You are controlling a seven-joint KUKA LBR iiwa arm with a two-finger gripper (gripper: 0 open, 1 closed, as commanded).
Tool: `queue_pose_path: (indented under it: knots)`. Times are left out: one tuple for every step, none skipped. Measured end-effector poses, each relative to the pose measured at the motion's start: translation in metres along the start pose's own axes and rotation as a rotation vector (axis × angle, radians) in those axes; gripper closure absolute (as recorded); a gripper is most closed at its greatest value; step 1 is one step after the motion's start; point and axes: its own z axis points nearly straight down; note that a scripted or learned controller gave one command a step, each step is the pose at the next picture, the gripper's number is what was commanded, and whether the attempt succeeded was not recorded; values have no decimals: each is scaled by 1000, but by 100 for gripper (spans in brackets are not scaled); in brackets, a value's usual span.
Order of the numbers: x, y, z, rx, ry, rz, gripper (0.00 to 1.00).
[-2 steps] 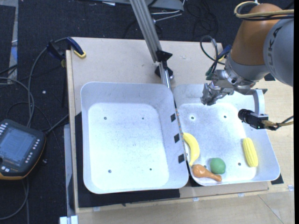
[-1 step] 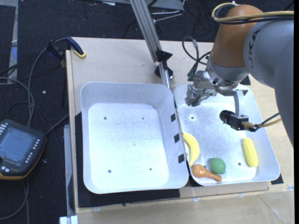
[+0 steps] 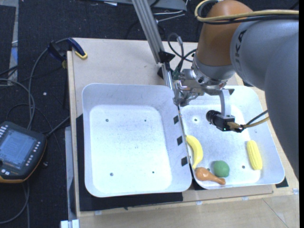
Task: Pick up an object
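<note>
The grey arm (image 3: 256, 37) with its orange band (image 3: 223, 23) reaches in from the right and hangs over the upper left part of the right bin (image 3: 273, 172). The end effector (image 3: 186, 94) sits close to the wall shared by the two bins, near the top of that wall. I cannot tell if it is open or closed, because the wrist and the cables cover it, and I see no object in it.

The objects lie along the lower part of the right bin. A yellow banana (image 3: 194, 148) lies just beside the shared wall. Below it there is an orange-brown piece shaped like a chicken leg (image 3: 209, 175), and a green round object (image 3: 220, 168) is just beside this piece, perhaps touching it. A yellow corn cob (image 3: 254, 155) lies well apart from them, near the right side of the bin. All four are well below the end effector.

The left bin (image 3: 88, 127) stands beside the right one on the wooden bench (image 3: 118, 63). A handheld control pendant (image 3: 19, 148) lies on the dark floor at the left of the bench.
</note>
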Motion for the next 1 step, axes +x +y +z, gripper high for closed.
queue_pose_path:
  knots:
    - [50, 7, 11, 1, -1, 0, 100]
